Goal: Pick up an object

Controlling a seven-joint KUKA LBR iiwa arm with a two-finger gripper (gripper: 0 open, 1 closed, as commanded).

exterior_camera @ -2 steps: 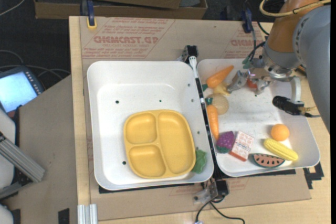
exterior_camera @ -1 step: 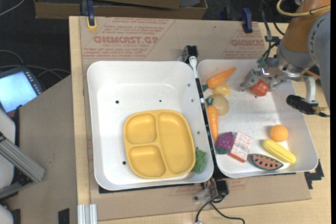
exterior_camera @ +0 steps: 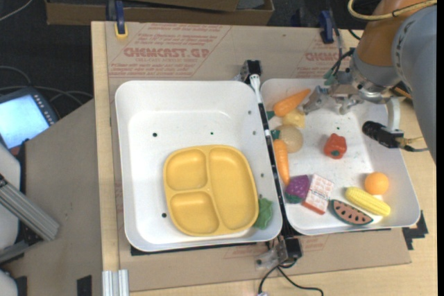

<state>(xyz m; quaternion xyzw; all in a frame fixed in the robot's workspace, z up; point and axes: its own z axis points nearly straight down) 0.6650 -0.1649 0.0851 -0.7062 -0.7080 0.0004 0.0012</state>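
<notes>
Camera view, looking down at a slant: two shallow white bins sit side by side on a brown board, their inner rims touching along a black divider. Left bin [exterior_camera: 139, 114] holds one yellow three-compartment plate [exterior_camera: 210, 188] toward its near right corner, with one green leafy toy [exterior_camera: 265, 213] wedged between the plate and the bin's right wall; the far and left parts of this bin's floor are bare. Right bin [exterior_camera: 406, 184] holds the toy food: two carrots, one [exterior_camera: 292, 102] near the far rim and one [exterior_camera: 281, 159] lying along the left wall; one pale round piece [exterior_camera: 292, 139] beside it with a small yellow piece [exterior_camera: 294, 119] just behind; one red pepper [exterior_camera: 335, 145] near the middle; one purple grape bunch [exterior_camera: 298, 187]; one small red-and-white box [exterior_camera: 318, 193]; one watermelon slice [exterior_camera: 351, 212]; one corn cob [exterior_camera: 368, 202]; one orange [exterior_camera: 377, 183]. Bare floor lies around the pepper. Gripper [exterior_camera: 331, 95] hangs over the right bin's far edge, near the far carrot and apart from it; whether its fingers are parted or closed cannot be told.
</notes>
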